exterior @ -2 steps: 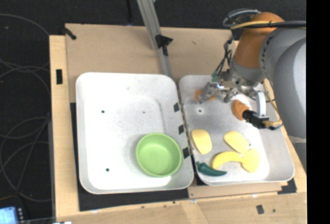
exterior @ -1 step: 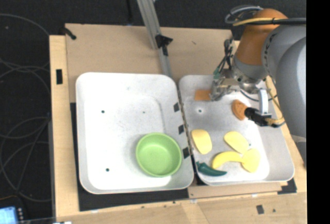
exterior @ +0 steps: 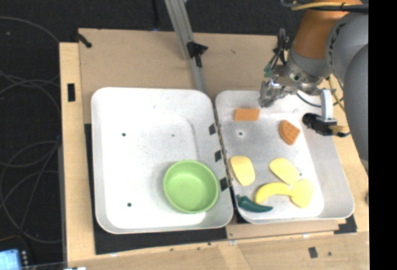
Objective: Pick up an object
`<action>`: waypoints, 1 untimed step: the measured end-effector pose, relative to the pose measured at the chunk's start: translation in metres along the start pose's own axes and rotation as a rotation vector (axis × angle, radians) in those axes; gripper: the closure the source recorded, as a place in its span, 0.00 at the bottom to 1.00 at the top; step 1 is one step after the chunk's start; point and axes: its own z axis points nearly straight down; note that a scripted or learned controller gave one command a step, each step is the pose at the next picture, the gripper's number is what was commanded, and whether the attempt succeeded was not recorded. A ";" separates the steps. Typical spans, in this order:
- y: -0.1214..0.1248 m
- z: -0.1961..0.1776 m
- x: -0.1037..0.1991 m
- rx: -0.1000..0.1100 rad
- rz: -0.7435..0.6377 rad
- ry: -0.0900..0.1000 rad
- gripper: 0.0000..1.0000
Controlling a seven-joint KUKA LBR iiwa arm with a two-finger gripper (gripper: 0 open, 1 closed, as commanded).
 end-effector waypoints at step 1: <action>0.001 -0.037 -0.001 0.005 -0.001 0.000 1.00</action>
